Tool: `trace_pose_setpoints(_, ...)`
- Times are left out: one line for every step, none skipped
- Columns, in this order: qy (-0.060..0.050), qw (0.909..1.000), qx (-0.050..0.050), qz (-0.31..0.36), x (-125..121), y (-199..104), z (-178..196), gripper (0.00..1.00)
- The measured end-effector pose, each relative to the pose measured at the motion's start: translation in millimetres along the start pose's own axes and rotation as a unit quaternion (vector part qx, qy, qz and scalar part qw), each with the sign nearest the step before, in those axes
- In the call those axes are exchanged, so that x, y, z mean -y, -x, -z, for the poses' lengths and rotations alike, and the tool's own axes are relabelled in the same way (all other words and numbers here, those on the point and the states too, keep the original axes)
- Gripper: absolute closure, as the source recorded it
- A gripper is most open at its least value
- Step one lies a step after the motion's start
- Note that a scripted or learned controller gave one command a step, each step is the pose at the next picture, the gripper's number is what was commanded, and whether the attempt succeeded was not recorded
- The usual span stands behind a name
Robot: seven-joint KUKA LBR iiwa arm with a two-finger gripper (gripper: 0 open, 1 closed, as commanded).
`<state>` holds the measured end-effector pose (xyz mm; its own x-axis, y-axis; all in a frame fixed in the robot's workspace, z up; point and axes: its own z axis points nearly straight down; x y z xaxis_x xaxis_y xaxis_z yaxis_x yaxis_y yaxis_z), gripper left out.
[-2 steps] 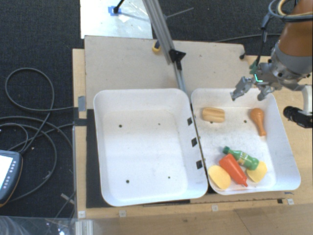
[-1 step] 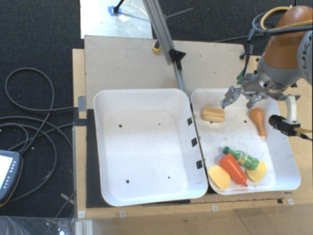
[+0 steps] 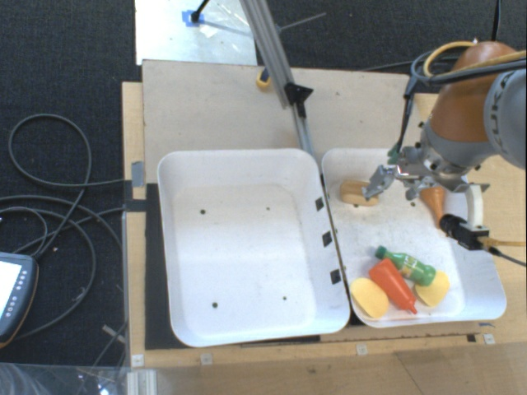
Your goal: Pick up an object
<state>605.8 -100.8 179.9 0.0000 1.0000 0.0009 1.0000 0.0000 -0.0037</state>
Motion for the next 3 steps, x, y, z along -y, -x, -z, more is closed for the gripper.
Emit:
trace_pose_setpoints(-0.001,1.0000,0.000,0.000,9,-5,-56,0.00)
trace_pose_setpoints(0.004,1.0000,0.000,0.000,7,-4,-42,1.00)
trace_pose_setpoints(0.006,1.0000,0.001,0.002,2,-2,22,1.00)
